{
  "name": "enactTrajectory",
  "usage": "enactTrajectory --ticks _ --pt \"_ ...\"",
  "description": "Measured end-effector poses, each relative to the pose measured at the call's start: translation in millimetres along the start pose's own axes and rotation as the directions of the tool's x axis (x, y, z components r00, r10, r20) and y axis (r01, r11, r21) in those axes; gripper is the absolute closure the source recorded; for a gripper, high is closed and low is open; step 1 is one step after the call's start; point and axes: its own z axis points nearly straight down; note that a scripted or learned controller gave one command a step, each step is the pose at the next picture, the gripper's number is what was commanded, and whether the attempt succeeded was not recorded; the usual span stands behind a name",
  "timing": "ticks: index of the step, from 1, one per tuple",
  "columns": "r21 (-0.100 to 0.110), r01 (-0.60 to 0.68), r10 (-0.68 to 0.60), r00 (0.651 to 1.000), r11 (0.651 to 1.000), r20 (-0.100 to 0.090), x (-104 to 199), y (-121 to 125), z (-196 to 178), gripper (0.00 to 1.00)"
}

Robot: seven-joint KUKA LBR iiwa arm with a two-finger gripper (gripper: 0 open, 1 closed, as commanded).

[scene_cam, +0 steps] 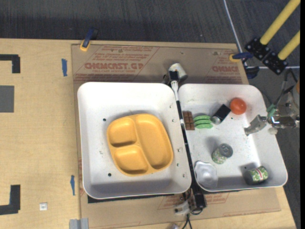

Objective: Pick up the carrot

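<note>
- Step in hand, as I judge it: the approach. Nothing has been lifted; the pick is not yet begun.
- Carrot: I log no clear carrot shape. The nearest candidate is the orange-red rounded piece (238, 105) in the far right part of the right bin (279, 163), lying on the bin floor just beside a small black block (221, 112). Whether it is truly the carrot I cannot tell at this size.
- Gripper (251, 127): at the right bin's right rim, a pale metal part reaching inward over the bin floor, near the orange-red piece but apart from it. I cannot tell its state, and I see nothing held.
- Arm pose: enters from the right edge, low over the rim, only the wrist end in frame.
- Next move, my estimate: shift toward the far side of the bin, centre over the orange-red piece, descend, close on it. The black block alongside leaves little room on that side.
- Other right-bin contents: green ridged item (203, 122) and brown block (188, 120) near the divider; a round can end (222, 152) mid-floor; a white cup-like piece (205, 171) near corner; a green can (256, 174) near right.
- Left bin (93, 128): holds a yellow divided tray (139, 143), three compartments.
</note>
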Motion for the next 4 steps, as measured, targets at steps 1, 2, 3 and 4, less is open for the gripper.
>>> enactTrajectory --ticks 1,2,3,4 --pt "-0.002 0.000 0.000 1.000 1.000 0.001 0.0 0.9 -10.2 1.00" --pt "0.004 -0.135 0.136 0.991 0.991 -0.002 116.0 -30.6 29.6 1.00" --pt "0.000 -0.318 0.318 0.948 0.948 0.000 95.0 -29.3 -11.9 1.00" --pt "0.005 -0.460 0.460 0.888 0.888 0.000 144.3 -30.7 30.6 1.00"
